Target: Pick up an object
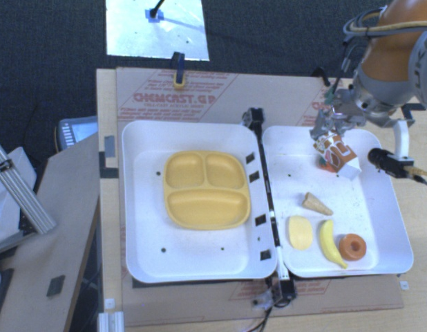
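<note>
Gripper [329, 131] of grey arm sits at upper right of the frame, directly above a small orange-and-white carton [336, 153] in the right white bin [386, 206]; how far it is open I cannot tell. Lifting seems not yet done.

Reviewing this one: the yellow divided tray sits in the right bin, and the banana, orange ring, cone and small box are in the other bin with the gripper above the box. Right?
Not quite. The camera view shows the yellow divided tray in the left bin, not the right. The banana, orange ring, cone and small box lie in the right bin, with the gripper above the box.
</note>
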### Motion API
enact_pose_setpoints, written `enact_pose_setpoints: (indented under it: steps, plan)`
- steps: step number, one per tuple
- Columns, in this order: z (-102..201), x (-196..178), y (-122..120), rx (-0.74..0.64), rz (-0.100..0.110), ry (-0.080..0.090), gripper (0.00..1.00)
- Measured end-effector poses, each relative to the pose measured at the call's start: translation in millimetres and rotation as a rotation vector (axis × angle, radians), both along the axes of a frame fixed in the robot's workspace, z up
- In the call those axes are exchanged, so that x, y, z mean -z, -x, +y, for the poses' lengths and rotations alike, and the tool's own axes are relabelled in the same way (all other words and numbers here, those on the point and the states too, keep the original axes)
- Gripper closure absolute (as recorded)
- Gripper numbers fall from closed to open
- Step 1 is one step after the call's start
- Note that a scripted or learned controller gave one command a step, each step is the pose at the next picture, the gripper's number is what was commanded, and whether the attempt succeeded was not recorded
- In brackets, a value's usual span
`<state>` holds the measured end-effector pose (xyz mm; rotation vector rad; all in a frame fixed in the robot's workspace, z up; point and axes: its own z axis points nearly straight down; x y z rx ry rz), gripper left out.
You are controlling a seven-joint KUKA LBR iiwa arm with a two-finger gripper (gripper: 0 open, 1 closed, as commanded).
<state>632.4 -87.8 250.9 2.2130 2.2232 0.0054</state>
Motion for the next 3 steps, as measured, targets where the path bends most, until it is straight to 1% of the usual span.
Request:
enact_pose_setpoints:
  steps: [2, 3]
  plan:
    - [97, 21, 2, -0.005, 0.005, -0.003, 1.0]
    - [159, 19, 0, -0.006, 0.004, -0.004, 1.0]
